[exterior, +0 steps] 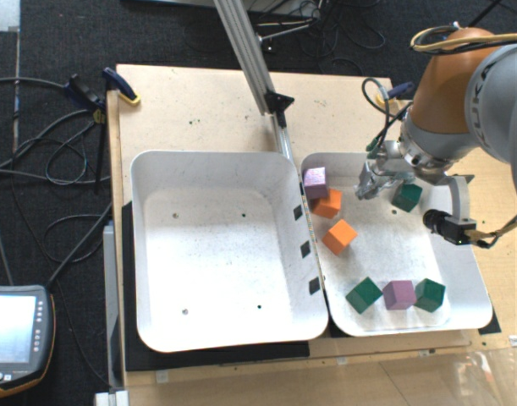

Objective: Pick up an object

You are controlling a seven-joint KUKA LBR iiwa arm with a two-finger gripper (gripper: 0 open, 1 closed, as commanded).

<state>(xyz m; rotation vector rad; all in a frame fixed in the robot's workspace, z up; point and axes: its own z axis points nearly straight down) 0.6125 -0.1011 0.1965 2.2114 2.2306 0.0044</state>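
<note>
The right bin (pixel 461 299) holds several small blocks. A purple block (pixel 315 178) and an orange block (pixel 328 203) sit near its back left corner, and a second orange block (pixel 340 235) lies just in front of them. Along the front stand a green block (pixel 364 295), a purple block (pixel 399 294) and a green block (pixel 430 294). Another green block (pixel 407 197) lies at the back, right beside the gripper (pixel 370 184). The gripper hangs low over the bin's back part, between the orange block and that green block. Nothing shows between its fingers.
The left bin (pixel 156 184) lies beside the right one. A slanted metal rail (pixel 245 45) runs from the top down to the bins' shared edge. The arm's orange and grey body (pixel 461 83) looms over the back right. Cables and a clamp (pixel 114 87) lie at the left.
</note>
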